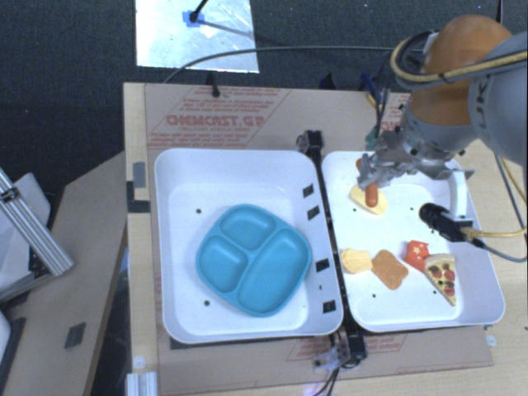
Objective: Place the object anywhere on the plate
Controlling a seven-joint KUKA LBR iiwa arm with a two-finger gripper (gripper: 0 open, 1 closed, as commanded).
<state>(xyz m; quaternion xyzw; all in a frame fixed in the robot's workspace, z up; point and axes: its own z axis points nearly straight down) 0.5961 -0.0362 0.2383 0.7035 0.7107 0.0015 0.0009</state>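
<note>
1. The blue plate (253, 259), which has three compartments, lies in the left bin (177, 180). Nothing rests on it.
2. The pincer (373, 176) is low over the right bin (478, 291), at the hot dog (370, 196). Whether it is apart or together cannot be told.
3. The hot dog rests on the bin floor. Judgement: no grasp is confirmed.
4. Pizza slice (442, 276), red cube (417, 252), toast (388, 268) and a yellow piece (355, 261) lie near the bin's front.
5. Remaining: grasp, lift, transfer across the divider, release on the plate.
</note>
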